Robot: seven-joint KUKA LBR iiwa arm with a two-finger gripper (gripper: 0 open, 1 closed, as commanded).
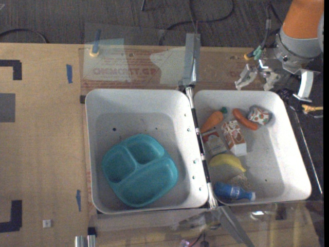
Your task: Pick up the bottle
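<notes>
We are seeing the bottle point(234, 192) lying at 6 o'clock in the right bin point(288, 153), just below the banana point(227, 162). The gripper point(257, 78) is hanging outside at 12 o'clock, fingers spread wide, holding nothing.

Even, slightly dim overhead light, soft shadows, mild blur, muted colours

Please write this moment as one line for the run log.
claw: open, above right bin's far rim, holds nothing | bottle: blue, lying at near edge of right bin, beside banana | left bin: teal plate
</notes>
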